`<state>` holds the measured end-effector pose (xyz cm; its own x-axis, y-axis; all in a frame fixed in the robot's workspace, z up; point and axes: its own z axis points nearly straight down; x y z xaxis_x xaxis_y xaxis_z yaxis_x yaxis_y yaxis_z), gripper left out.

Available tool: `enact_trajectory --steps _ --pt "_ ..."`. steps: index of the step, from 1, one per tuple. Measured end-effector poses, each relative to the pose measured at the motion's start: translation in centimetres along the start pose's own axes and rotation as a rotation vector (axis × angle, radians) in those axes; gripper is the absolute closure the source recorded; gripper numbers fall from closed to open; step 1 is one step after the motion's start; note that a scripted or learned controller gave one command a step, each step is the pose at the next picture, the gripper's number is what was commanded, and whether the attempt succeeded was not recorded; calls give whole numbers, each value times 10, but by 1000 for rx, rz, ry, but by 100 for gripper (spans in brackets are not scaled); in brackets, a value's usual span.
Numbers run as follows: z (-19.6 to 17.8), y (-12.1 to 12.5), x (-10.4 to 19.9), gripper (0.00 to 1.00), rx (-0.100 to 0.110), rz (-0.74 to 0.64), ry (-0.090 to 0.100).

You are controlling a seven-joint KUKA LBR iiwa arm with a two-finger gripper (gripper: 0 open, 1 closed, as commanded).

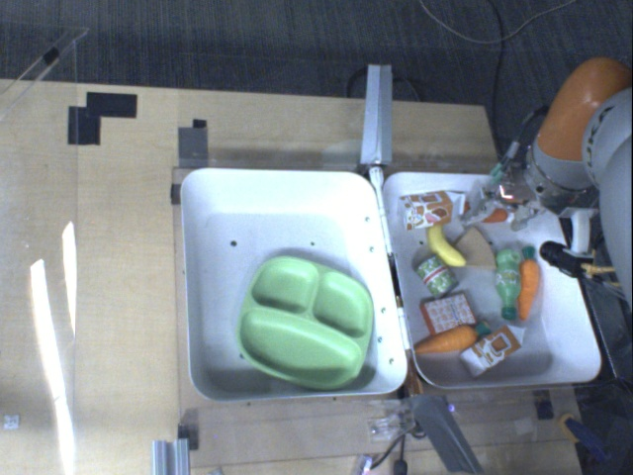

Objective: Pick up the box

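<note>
Your claw hangs over the far end of the right bin, near its back wall. From this angle you cannot tell whether it is released or clenched.

Candidate boxes: a small carton lying at the far left corner of that bin, just beside the claw; a red-printed box lower down; another small carton at the near end.

Risks, as a judgement: the far carton touches the banana and sits close to the bin's wall, so a descent may clip the rim or nudge the banana instead. The red-printed box is hemmed in by a green can and a carrot, so a grip there could drag neighbours. A second carrot and green bottle crowd the middle.

Open room: little in the right bin. The left bin has bare floor around the green tray.
</note>
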<state>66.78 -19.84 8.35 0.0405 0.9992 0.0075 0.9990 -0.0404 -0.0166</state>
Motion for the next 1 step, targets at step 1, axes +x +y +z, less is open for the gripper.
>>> enact_trajectory --steps 1 --pt "-8 1 -1 100 0 -5 -4"
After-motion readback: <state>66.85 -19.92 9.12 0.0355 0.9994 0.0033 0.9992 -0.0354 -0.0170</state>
